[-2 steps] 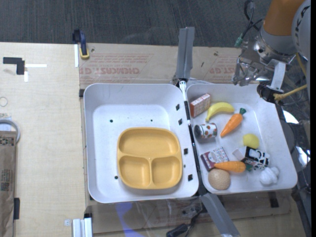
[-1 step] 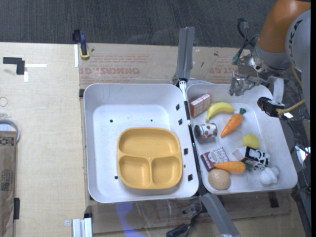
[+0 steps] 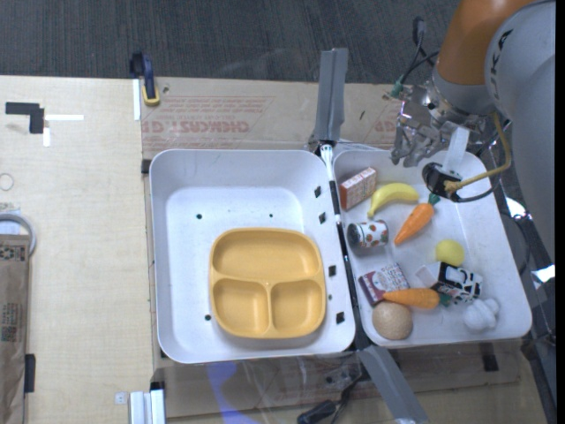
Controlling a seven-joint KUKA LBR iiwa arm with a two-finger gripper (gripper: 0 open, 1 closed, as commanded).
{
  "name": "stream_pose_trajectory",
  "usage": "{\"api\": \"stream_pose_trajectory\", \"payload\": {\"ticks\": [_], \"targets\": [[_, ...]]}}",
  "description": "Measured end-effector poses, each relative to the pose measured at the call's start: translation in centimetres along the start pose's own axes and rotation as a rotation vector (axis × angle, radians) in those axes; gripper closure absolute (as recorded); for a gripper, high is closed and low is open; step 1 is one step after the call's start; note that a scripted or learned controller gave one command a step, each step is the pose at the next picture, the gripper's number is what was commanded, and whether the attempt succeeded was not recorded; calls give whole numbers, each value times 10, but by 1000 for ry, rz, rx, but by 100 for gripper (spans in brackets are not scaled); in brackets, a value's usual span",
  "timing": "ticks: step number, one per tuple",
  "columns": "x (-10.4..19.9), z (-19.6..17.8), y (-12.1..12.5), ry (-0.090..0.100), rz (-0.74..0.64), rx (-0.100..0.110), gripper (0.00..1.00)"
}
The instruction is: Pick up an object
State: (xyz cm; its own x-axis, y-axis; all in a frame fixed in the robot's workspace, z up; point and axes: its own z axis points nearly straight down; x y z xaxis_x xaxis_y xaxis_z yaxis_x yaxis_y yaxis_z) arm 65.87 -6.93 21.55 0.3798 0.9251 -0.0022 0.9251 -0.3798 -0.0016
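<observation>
My gripper (image 3: 417,147) hangs over the back edge of the right bin (image 3: 512,272), near its far left corner. Nothing shows in it. Just in front of it lie a small orange box (image 3: 357,188), a banana (image 3: 393,197) and a carrot (image 3: 415,223). Further forward are a small can (image 3: 368,234), a lemon (image 3: 449,252), a red and white carton (image 3: 384,281), a second carrot (image 3: 412,298), a round brown lump (image 3: 393,321), a black and white toy (image 3: 459,282) and a white object (image 3: 481,314).
The left bin (image 3: 177,237) holds a yellow divided plate (image 3: 267,283). A grey upright post (image 3: 331,95) stands behind the gap between the bins. The arm's orange band (image 3: 472,34) and grey body fill the upper right. Cardboard (image 3: 229,113) lies behind the left bin.
</observation>
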Motion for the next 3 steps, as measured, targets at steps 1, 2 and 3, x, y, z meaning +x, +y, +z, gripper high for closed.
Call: {"api": "stream_pose_trajectory", "payload": {"ticks": [1,2,3], "targets": [[0,-8,0,-3,-3,1,100],[-23,-41,-6,-1,359,2,100],[38,-73,-21,-1,353,1,100]]}}
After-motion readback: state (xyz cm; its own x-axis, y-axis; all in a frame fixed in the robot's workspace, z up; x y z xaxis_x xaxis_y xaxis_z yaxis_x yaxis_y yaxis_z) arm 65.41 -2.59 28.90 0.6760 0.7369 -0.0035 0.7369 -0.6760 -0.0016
